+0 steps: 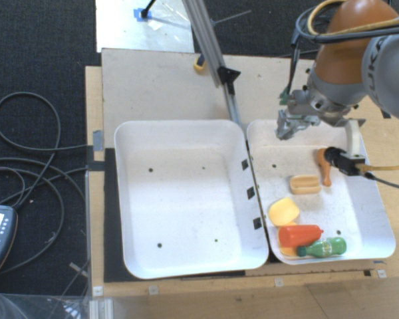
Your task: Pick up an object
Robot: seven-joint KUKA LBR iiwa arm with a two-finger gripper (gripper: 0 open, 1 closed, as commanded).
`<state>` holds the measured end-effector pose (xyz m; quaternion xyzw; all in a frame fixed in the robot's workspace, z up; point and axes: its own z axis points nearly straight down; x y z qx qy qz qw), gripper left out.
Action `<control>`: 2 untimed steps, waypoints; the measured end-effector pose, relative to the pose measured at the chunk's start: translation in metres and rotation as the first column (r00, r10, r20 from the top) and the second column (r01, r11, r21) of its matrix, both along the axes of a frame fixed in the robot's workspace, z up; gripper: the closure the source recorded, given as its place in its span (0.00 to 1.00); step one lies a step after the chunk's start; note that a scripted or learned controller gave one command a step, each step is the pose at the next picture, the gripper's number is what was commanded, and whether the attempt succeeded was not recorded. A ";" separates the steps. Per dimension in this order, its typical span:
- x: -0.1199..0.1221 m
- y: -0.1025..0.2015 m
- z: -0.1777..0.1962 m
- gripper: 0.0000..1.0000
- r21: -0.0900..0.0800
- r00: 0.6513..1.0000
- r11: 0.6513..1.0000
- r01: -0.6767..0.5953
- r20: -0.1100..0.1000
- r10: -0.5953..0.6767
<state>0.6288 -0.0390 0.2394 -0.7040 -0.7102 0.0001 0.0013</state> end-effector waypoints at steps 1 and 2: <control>-0.019 0.046 0.008 1.00 0.001 1.000 1.000 -0.001 0.002 0.001; -0.045 0.089 0.013 1.00 0.001 1.000 1.000 -0.001 0.001 0.001</control>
